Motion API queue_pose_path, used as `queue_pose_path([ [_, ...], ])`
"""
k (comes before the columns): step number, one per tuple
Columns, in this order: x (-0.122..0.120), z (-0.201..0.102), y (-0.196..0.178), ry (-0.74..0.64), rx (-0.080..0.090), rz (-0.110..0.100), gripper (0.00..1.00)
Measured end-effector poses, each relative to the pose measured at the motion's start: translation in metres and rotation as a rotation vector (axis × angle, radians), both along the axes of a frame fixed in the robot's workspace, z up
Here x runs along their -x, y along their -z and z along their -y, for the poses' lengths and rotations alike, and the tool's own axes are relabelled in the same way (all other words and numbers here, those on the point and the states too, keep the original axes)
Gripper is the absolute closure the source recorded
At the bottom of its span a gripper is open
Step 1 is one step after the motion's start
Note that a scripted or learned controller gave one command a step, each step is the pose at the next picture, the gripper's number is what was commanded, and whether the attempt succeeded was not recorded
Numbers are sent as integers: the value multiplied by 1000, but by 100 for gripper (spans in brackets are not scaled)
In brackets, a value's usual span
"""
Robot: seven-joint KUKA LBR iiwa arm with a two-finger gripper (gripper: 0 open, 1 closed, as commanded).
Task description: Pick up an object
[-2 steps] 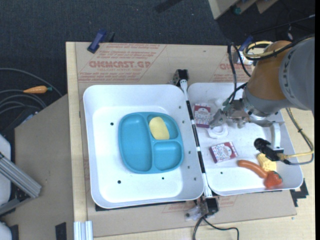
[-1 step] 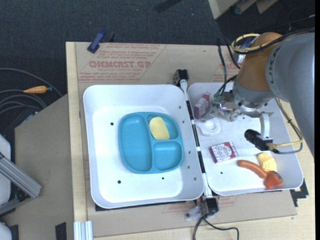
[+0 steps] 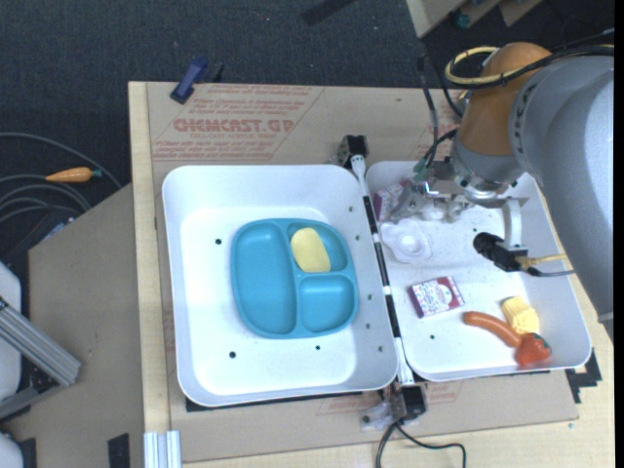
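Right bin (image 3: 575, 344): maroon packet (image 3: 434, 295) flat, white label; pincer (image 3: 429, 198) state unclear.

Wooden table (image 3: 244, 115) with red printed lettering across its top. Small blue clip-like object (image 3: 190, 80) at the table's 11 o'clock corner. Grey cables (image 3: 39, 188) loop over dark carpet (image 3: 146, 18) at 9 o'clock, beside a small orange object (image 3: 70, 175).

We find open floor in the left bin (image 3: 195, 291) around the blue tray (image 3: 292, 279), widest at 6 and 9 o'clock. The right bin (image 3: 575, 344) is crowded: arm (image 3: 546, 115) at 12, packet (image 3: 435, 295) mid-floor, carrot (image 3: 507, 334) at 5.
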State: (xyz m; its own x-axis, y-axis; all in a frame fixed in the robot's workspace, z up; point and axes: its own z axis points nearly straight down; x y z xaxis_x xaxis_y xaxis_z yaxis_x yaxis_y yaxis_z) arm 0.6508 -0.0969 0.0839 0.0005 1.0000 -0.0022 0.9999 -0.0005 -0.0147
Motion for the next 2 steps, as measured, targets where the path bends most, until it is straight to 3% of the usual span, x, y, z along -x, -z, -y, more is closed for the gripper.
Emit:
queue_pose_path([
  [1, -8, 1, 1, 0, 2, -17, 0],
  [2, -9, 2, 1, 0, 4, -18, 0],
])
